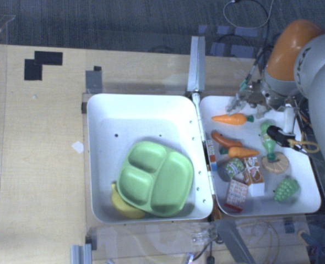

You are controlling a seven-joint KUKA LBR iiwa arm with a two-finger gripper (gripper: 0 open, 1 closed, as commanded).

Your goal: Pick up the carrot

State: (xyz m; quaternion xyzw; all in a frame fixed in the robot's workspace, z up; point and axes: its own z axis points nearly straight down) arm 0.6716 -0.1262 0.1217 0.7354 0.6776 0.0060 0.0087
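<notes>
Carrot [229,119] lies near the far wall of the right bin [315,194], long axis roughly crosswise, green stem end toward the arm and pointed tip toward the left bin [96,147]. End effector [249,99] hovers just beyond the carrot's stem end; whether it stands apart or together cannot be told. A green tray [157,177] sits in the left bin.

Lighting: even, bright, overhead. Shadows: soft, short, beneath green divided plate [156,177] toward 6 o'clock. Glare: mild on left white bin [104,147]. Focus: slightly soft throughout; arm [311,54] at 2 o'clock blurred.
</notes>
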